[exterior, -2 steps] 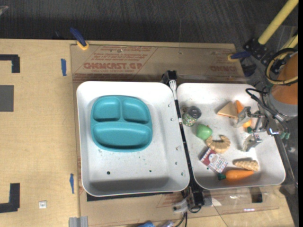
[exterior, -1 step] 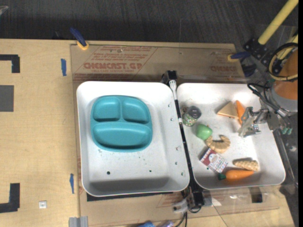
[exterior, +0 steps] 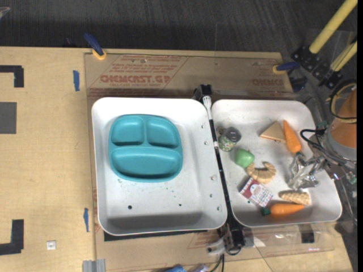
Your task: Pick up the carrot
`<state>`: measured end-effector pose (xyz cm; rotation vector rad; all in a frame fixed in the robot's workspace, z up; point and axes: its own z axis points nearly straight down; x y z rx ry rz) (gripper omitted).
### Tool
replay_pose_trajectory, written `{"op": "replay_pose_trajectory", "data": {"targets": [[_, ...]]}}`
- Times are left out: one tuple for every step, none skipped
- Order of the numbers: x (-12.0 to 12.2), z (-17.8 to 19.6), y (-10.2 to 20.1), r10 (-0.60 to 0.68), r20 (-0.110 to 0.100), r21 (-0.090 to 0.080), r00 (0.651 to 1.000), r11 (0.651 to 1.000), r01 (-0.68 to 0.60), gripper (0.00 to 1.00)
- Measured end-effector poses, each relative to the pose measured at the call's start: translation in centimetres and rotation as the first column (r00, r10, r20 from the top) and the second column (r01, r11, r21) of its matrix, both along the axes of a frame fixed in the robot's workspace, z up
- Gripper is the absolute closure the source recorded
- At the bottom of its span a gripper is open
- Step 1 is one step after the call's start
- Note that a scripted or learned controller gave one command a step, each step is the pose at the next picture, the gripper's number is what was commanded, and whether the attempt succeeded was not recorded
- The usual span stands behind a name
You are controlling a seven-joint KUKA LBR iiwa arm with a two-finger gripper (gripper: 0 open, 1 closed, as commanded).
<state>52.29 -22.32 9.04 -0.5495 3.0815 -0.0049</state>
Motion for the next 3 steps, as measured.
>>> {"op": "replay_pose_trajectory", "data": {"targets": [[0.0, -0.1, 0.0, 0.001, -0.001, 0.000, 1.000, 1.000, -0.001, 0.00], [0.4, 1.2, 0.1, 0.001, 0.012, -0.002, 1.000, 1.000, -0.001, 1.00], [0.4, 1.2, 0.2, 0.001, 0.011, -0.001, 1.000, 1.000, -0.001, 0.00]]}}
